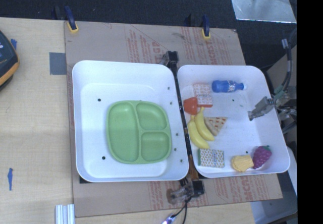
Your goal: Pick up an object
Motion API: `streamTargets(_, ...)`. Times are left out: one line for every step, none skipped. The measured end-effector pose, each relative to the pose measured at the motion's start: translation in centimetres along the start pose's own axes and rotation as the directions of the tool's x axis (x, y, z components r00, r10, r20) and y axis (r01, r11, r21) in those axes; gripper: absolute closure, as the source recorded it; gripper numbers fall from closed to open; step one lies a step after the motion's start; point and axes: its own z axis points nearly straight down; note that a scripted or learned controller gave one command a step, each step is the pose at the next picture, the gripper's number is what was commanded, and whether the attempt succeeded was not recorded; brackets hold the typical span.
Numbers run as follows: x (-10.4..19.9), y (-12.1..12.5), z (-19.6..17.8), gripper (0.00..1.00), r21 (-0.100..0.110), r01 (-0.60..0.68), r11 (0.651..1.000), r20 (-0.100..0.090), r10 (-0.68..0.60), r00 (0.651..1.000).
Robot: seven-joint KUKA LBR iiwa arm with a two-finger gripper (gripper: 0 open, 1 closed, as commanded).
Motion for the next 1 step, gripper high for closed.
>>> streamTargets(9.00,3.23,9.33,0.00,0.003,0.002,1.000,0.000,-0.002,1.000)
